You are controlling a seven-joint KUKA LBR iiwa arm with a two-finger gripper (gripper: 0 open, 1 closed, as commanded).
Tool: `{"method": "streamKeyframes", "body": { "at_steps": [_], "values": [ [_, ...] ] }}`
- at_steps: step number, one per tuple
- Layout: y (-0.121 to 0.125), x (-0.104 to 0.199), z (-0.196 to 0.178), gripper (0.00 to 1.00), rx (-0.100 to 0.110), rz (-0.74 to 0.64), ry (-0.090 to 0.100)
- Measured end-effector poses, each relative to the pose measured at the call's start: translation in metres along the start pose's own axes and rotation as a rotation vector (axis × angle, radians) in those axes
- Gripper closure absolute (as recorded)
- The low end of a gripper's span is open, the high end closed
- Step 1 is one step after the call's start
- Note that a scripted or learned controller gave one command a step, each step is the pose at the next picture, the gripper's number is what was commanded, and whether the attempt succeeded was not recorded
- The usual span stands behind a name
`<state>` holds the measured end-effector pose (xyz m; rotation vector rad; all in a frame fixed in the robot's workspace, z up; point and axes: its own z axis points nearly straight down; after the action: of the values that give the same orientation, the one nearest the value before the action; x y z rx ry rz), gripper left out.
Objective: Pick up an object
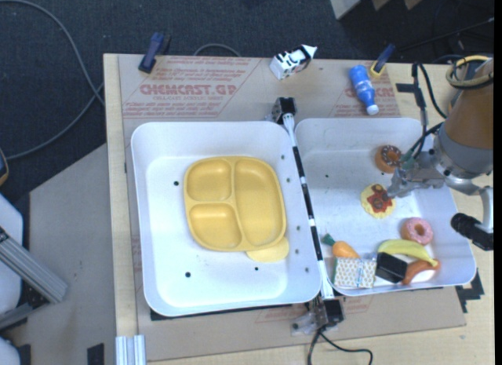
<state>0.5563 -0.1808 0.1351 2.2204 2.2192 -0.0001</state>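
From my screen the light was even and bright, falling from overhead. The two white bins (157, 222) nearly washed out, with soft, short shadows under the yellow plate (235, 202). The dark floor (55, 57) in the upper left stayed dim. Focus was slightly soft throughout.

Right bin (329, 140): bare floor toward 10 o'clock. Toys crowd 5 o'clock: donut (418, 231), banana (406, 250), carrot (343, 249). Left bin's centre holds a yellow tray (234, 202).
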Motion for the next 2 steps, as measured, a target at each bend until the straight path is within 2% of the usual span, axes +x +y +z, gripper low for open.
{"method": "streamKeyframes", "body": {
  "at_steps": [1,2],
  "values": [
    [0.010,-0.020,-0.003,1.00,0.000,0.000,0.000],
    [0.010,0.062,-0.067,1.00,-0.001,-0.002,0.002]
  ]
}}
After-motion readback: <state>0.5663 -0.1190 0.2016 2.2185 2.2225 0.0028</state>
